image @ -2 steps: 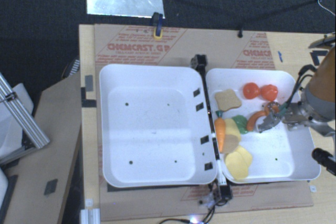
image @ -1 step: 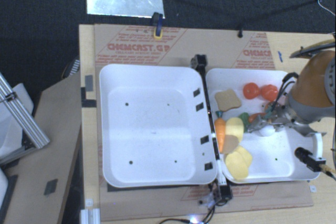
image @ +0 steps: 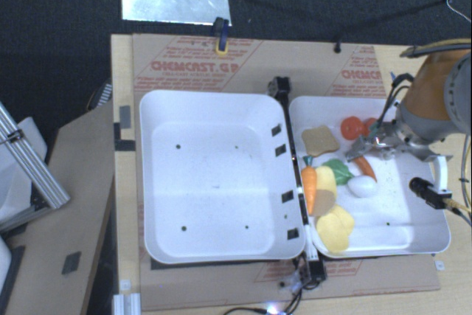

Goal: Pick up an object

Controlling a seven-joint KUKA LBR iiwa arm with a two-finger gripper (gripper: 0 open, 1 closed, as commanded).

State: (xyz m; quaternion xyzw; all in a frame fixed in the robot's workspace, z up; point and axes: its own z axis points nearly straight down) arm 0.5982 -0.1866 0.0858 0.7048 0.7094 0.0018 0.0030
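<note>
We see the gripper low over the upper middle of the right bin, reaching in from the right edge of the frame. We cannot tell how its jaws stand, since the grey wrist hides them.

The nearest things lie just below and left of it: a small orange carrot piece slanting from upper left to lower right, touching a white egg below it. A red tomato sits just up and left of the gripper.

Farther left in the same bin lie a bread slice, a green leafy piece, a longer carrot running top to bottom along the bin's left wall, and yellow pieces toward the lower middle. The left bin lies beside it.
</note>
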